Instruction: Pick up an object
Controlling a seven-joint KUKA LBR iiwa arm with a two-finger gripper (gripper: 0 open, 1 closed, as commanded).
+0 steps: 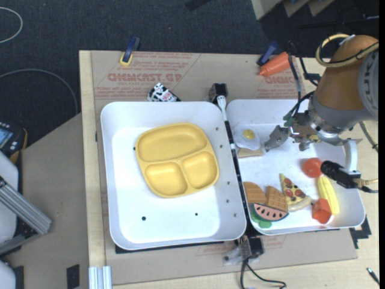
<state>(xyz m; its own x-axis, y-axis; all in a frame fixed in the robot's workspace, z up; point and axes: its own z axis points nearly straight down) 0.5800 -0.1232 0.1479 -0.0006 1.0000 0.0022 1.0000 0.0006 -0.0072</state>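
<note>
Gripper [275, 141]: hangs over the upper left part of the right bin [264, 106], on the arm reaching in from the right.
Pincer state: cannot tell whether it is spread or pressed together; nothing is seen pinched in it.
Nearest thing: fried egg toy [248, 136], just left of the gripper, near the bin's upper left corner; roundish, with no clear long axis.
Tan slab [251, 153]: just below the egg, touching it or nearly so; its long axis runs left to right.
Tomato [311, 167]: right of and below the gripper, apart from it.
Banana [328, 195]: near the right wall, long axis running from top to bottom with a slight lean to the right.
Red piece [322, 211]: at the banana's lower end, touching it.
Pizza slice [293, 191]: tip points up and left, crust down and right.
Crowded corner: waffle [278, 196], bread slice [254, 192] and watermelon slice [267, 213] lie packed together at the lower left, beside the pizza.
Left bin [109, 161]: holds a yellow divided plate [176, 159], well apart from the gripper.
</note>
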